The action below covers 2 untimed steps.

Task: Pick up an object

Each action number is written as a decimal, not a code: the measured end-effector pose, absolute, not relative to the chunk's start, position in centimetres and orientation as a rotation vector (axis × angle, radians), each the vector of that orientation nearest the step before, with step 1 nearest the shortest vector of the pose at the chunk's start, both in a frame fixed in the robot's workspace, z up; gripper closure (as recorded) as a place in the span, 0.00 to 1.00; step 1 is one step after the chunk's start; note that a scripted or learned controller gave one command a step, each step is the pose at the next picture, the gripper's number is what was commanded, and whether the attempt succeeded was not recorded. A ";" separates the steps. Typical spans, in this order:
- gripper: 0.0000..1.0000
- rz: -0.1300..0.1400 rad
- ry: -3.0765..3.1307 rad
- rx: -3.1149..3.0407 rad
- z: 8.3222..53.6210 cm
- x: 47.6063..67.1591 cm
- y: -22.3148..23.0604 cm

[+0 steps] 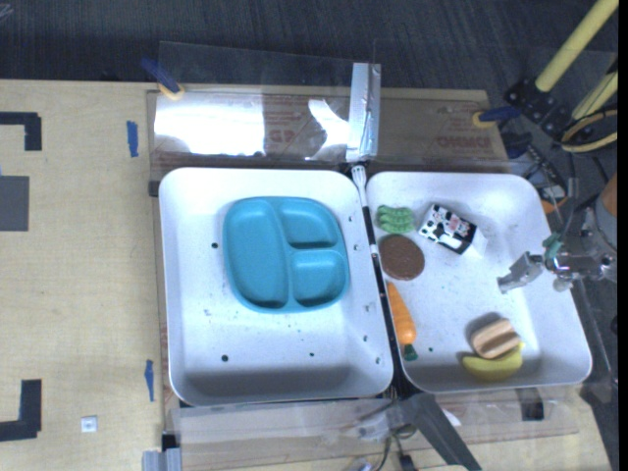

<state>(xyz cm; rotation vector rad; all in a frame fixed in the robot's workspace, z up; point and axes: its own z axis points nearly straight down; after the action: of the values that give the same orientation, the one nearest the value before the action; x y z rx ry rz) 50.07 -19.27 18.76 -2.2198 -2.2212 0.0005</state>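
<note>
A KUKA arm's gripper hangs over the right side of the right-hand bin, nothing visibly held; whether the tool is open or closed cannot be told from this slanted overhead view. Any of the toys in that bin could serve as the object to pick up, and the nearest, a hot dog touching a banana at the near wall, looks the likeliest to cause trouble: a descent there may catch both at once or shove one against the rim, and a rounded plastic toy can squirt out of a two-finger pinch. Further left lie a carrot along the dividing wall, a brown round patty, a green leafy piece just beyond it, and a small black-and-white box (its printing too small to read). Things hugging a wall leave little room for the far finger. The left-hand bin holds a single blue divided tray, well apart from the arm.
</note>
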 end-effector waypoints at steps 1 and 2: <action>0.00 -0.006 -2.153 -2.275 11.8 57.1 -21.2; 0.00 0.000 -2.116 -2.320 8.7 62.3 -10.3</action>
<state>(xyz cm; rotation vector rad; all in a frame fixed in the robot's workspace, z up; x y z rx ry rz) 62.34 -10.28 8.66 -2.3201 -2.1158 -0.0003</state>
